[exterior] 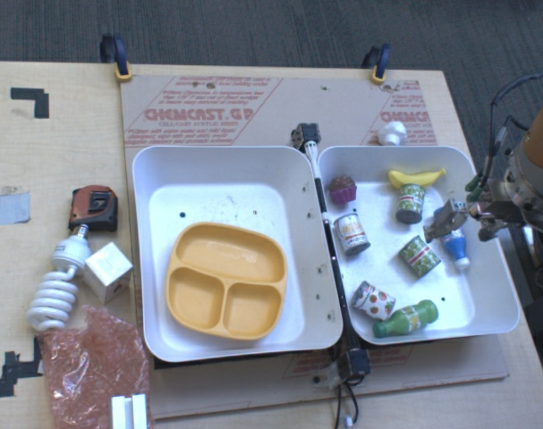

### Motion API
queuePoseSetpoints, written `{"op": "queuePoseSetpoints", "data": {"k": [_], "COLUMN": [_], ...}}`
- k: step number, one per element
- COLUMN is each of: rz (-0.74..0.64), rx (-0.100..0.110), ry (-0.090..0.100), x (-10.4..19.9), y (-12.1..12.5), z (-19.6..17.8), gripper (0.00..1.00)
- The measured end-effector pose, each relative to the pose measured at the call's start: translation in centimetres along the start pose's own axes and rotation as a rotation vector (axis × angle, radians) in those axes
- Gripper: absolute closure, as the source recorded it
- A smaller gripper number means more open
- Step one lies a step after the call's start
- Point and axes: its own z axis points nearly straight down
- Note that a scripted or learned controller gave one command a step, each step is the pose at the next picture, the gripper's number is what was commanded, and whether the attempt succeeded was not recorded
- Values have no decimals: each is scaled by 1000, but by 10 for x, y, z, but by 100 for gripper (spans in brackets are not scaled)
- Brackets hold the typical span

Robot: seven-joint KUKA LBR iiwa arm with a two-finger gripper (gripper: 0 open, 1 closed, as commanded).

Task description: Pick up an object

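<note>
Lying near the right bin's (499, 315) front edge, a green bottle (405, 320) touches a patterned can (373, 299). Farther back, the gripper (449, 219) hovers beside a blue-white bottle (456, 248), fingers spread, pinching nothing. Beyond, board lettering (199, 114) reads "CHEMCAST".

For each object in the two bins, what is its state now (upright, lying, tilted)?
yellow divided tray: lying flat, left bin
banana: lying
green bottle: on its side
green can: upright
second green can: tilted
white can: on its side
blue bottle: lying
gripper: above right bin
</note>
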Motion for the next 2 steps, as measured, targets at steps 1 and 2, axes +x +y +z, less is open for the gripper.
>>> {"op": "queuePoseSetpoints", "data": {"k": [1, 2], "rz": [2, 2], "rx": [1, 1], "ry": [1, 1], "x": [-52, -54], "y": [47, 59], "z": [144, 193], "gripper": [0, 0]}}
